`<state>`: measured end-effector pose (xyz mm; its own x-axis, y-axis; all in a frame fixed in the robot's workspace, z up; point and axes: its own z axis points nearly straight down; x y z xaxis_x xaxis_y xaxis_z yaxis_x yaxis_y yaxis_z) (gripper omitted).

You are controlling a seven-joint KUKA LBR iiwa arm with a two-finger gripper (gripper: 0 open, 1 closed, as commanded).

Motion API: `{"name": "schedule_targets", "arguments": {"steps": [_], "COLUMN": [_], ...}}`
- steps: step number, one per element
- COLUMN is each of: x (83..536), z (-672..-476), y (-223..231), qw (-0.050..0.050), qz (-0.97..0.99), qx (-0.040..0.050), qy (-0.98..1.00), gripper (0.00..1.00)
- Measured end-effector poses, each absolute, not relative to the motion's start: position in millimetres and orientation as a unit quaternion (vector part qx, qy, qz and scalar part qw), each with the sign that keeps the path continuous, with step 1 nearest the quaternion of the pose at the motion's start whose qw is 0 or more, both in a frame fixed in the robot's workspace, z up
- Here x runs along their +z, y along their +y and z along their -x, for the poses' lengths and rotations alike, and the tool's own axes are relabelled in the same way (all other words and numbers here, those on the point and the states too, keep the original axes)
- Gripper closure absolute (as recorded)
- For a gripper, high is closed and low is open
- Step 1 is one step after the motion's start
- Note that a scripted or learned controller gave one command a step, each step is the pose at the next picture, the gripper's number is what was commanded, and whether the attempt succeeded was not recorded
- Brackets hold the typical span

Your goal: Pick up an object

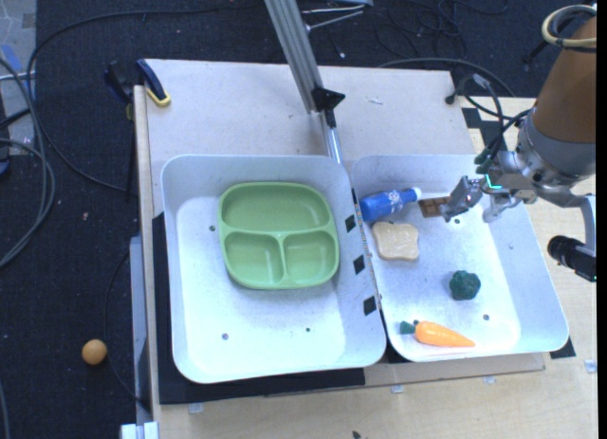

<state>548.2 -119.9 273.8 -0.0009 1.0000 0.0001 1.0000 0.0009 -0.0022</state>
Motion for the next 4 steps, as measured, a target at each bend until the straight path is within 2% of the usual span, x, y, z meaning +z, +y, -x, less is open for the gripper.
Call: {"name": "schedule_targets", "arguments": {"steps": [1, 2, 4], "x": [274.3, 223.6, 135.1], "z": [-548.5, -553.3, -544.0], "y": [-119.9, -111.1, -110.2], "qw": [0.000, 0.002, 0.002], "qz": [0.707, 0.707, 0.707], "qx": [0.0003, 0.0016, 0.0015], "qy": [-0.708, -0.707, -0.707], "gripper": [0.00, 0.00, 0.00]}}
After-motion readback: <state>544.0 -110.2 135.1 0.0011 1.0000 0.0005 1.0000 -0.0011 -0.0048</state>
